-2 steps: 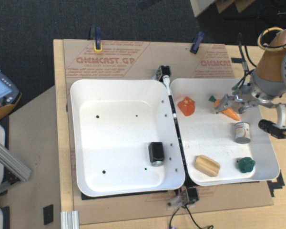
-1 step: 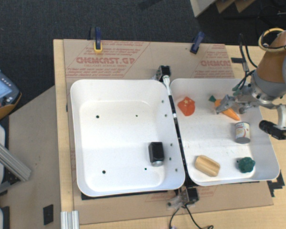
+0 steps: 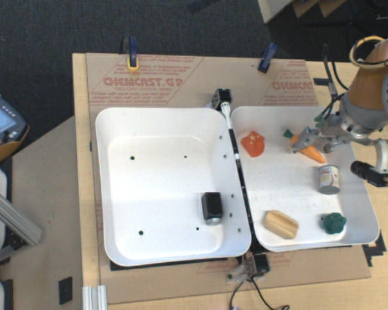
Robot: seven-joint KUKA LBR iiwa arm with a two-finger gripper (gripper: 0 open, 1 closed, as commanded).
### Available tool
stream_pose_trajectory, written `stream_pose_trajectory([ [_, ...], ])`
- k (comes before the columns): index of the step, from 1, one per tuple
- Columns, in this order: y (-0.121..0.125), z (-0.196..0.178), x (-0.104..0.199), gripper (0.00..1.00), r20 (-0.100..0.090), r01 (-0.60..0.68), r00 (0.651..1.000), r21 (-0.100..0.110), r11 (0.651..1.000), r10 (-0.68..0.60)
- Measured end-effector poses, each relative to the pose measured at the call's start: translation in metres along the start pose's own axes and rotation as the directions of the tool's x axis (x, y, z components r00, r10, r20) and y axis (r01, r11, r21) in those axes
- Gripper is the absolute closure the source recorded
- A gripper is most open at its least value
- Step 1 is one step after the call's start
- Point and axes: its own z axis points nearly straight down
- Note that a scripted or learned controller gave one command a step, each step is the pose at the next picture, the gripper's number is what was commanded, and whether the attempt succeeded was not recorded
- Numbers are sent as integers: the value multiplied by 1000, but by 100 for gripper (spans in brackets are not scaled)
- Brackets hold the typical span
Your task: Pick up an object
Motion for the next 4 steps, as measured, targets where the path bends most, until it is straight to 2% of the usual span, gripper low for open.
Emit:
stream_pose_trajectory([
  [4, 23, 0, 0, 0, -1, 0, 1000, 2, 1000, 0],
])
